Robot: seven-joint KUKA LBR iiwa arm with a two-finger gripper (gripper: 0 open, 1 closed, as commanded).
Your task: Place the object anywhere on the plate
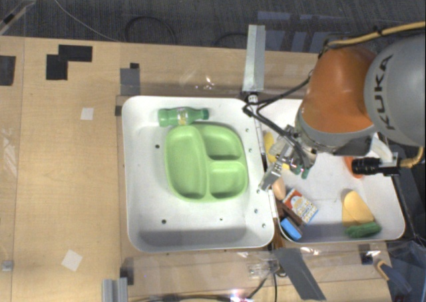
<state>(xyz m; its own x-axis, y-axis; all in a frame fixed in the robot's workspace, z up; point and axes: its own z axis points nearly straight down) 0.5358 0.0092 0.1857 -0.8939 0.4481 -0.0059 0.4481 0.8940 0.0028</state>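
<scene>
A green plate [203, 161] with three compartments lies in the left white bin [146, 227]. My gripper [283, 164] hangs over the left edge of the right bin [393, 224], just right of the wall between the two bins. A small peach-coloured item [278, 191] lies directly below it, and a yellow item [268, 142] is partly hidden behind it. I see nothing clearly held in the gripper. The grey arm with its orange band [339, 91] covers the top of the right bin.
A green bottle [182, 116] lies in the left bin above the plate. In the right bin are a colourful small box [301, 208], a blue item [290, 229], a yellow wedge [356, 207], a dark green piece [363, 229] and an orange-red item [359, 166].
</scene>
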